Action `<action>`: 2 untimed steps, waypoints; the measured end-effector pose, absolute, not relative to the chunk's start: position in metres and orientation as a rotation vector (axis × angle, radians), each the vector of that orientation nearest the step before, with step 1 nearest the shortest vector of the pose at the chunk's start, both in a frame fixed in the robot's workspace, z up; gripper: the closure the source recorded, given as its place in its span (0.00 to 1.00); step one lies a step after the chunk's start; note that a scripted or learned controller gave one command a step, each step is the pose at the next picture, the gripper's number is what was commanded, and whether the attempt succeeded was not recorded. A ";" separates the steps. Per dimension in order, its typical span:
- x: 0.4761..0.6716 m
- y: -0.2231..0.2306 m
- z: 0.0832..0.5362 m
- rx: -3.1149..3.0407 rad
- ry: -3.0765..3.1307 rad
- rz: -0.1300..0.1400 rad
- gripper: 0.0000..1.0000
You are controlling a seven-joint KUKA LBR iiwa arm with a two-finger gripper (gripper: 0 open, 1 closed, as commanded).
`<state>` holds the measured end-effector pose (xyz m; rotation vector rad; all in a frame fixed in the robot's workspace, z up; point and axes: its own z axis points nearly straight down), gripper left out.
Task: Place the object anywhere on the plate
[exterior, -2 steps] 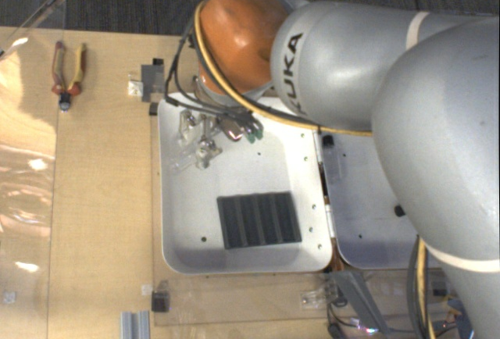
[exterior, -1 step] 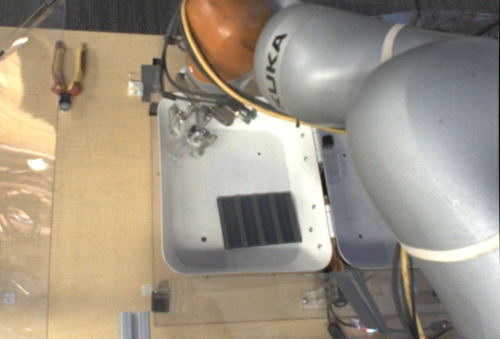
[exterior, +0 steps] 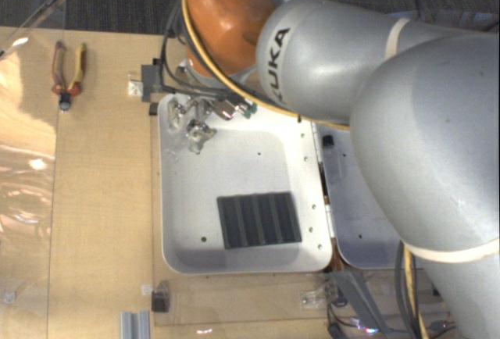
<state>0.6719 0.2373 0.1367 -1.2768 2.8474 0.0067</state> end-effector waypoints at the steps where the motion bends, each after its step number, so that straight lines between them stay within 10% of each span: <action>1: 0.674 0.239 0.151 -1.269 2.838 0.011 1.00; 2: 0.635 0.168 0.091 -1.226 2.875 -0.001 1.00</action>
